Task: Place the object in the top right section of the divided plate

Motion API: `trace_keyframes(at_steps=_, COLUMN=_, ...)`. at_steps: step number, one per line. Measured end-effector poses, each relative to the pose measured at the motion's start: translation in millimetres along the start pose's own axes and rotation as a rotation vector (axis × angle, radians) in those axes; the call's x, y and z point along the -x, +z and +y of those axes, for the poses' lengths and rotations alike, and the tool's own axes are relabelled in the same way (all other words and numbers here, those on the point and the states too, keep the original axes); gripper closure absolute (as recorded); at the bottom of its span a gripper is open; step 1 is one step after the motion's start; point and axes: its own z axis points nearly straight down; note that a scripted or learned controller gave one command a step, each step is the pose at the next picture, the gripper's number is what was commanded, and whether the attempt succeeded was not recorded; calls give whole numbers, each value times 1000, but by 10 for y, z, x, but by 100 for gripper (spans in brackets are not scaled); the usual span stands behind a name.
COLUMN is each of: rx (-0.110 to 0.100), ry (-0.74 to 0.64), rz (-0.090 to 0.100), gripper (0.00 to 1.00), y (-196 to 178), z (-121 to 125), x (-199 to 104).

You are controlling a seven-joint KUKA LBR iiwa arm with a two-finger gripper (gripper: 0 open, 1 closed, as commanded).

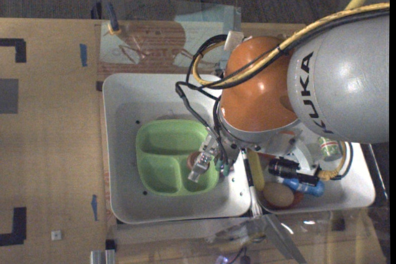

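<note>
While the arm (322,83) reaches in from the right, its jaws (199,168) hang over the right side of the green divided plate (167,157) in the left bin (117,133); whether they're apart or clamped, cannot tell. A brownish object (193,160) lies in the plate's small right section, beside the jaws. Other items sit in the right bin (362,191).

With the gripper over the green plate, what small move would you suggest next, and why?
Probably a short descent straight down. The gripper sits over the right-hand sections of the plate, where a reddish-brown object shows beside its tip. Whether it holds anything is unclear, so going lower before any release seems safest.
</note>
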Motion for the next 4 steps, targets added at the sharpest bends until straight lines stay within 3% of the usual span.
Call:
trace_keyframes(at_steps=1, rx=0, ry=1, rz=0, gripper=0, y=0, z=-3, x=3)
trace_keyframes(at_steps=2, rx=4, ry=3, rz=-3, gripper=100, y=-102, z=4, x=16)
trace_keyframes(at_steps=3, rx=1, ry=-329, rz=0, gripper=100, y=245, z=240, x=-139)
trace_keyframes(at_steps=4, rx=4, ry=-315, rz=-4, gripper=100, y=-203, z=681, x=20)
